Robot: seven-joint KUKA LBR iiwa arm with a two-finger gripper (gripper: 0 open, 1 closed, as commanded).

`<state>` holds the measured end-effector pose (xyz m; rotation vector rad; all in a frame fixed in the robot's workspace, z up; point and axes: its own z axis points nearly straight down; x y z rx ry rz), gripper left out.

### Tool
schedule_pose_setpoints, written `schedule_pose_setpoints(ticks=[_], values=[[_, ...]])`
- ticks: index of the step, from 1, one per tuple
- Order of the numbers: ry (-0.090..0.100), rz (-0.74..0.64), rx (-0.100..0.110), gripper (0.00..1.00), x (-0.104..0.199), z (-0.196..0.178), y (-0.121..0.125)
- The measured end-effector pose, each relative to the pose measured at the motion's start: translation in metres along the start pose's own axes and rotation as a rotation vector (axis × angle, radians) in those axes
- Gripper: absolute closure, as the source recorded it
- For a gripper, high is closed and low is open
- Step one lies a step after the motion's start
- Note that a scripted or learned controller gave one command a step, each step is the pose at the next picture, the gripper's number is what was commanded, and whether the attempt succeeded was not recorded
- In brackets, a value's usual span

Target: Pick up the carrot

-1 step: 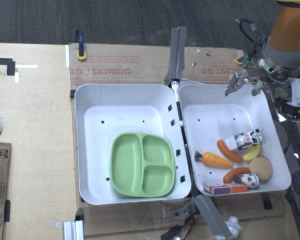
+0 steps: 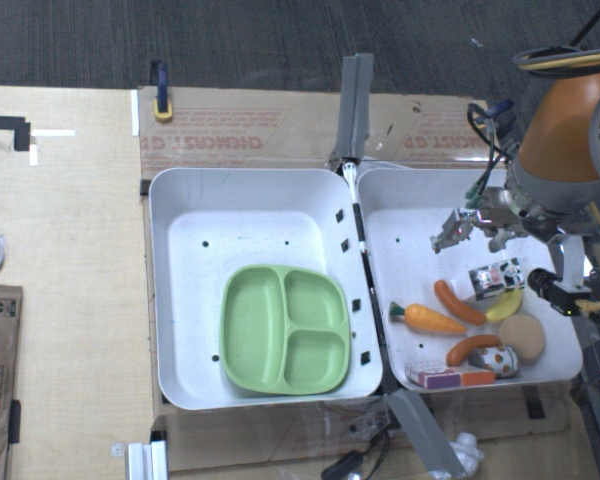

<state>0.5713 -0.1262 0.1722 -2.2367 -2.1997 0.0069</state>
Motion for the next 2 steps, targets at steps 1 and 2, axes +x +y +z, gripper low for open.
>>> schedule_pose_setpoints(ticks=[1,2], values=[[0.001,-0.185,0.001,0.0,0.032,0.045,-0.038],[0.003,-0.238,-0.01,0.0,0.015,0.078,-0.075]])
